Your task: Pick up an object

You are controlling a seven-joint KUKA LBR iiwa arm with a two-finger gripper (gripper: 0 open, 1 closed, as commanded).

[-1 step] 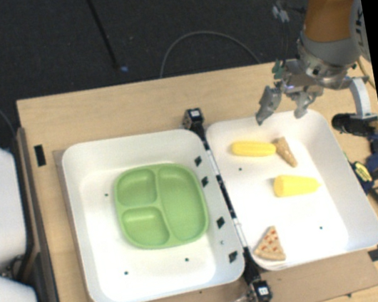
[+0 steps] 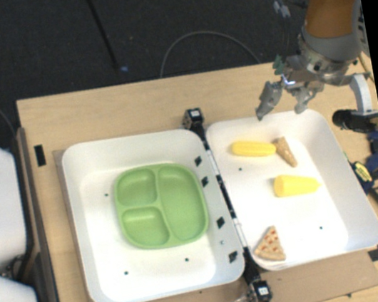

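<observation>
Hovering over the right bin's (image 2: 339,178) far rim, the gripper (image 2: 285,103) hung with fingers spread, holding nothing. A yellow corn cob (image 2: 252,148) lay nearby in that bin.

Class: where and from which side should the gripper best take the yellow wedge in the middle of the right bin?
Probably straight down onto the yellow wedge, fingers closing across its shorter width near the thicker left end. It lies flat, long axis left to right, apart from the other pieces.
</observation>
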